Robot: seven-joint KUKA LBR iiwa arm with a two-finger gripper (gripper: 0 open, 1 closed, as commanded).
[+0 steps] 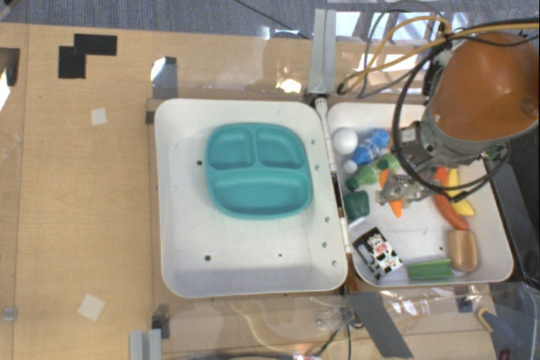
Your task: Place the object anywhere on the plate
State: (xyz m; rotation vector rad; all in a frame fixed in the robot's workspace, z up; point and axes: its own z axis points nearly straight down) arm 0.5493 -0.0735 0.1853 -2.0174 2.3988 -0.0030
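1. Picking from a crowded bin, we would have the gripper (395,200) settle on one piece that stands apart from its neighbours, come down straight over it, and close only once it sits squarely between the tips.
2. We cannot tell how wide the gripper stands or whether it has hold of anything; its tip is a small blur among the toys.
3. The teal plate (257,169) lies in the left bin (181,261), nothing on it, well to the left of the gripper.
4. Candidate objects crowd the gripper in the right bin (498,265): a small orange carrot (384,180) and a green piece (367,175) just left of it, a blue piece (369,147) and white ball (345,139) up-left, a red-orange pepper (451,213) to its right.
5. We judge the carry will need a clear lift over the wall between the bins.
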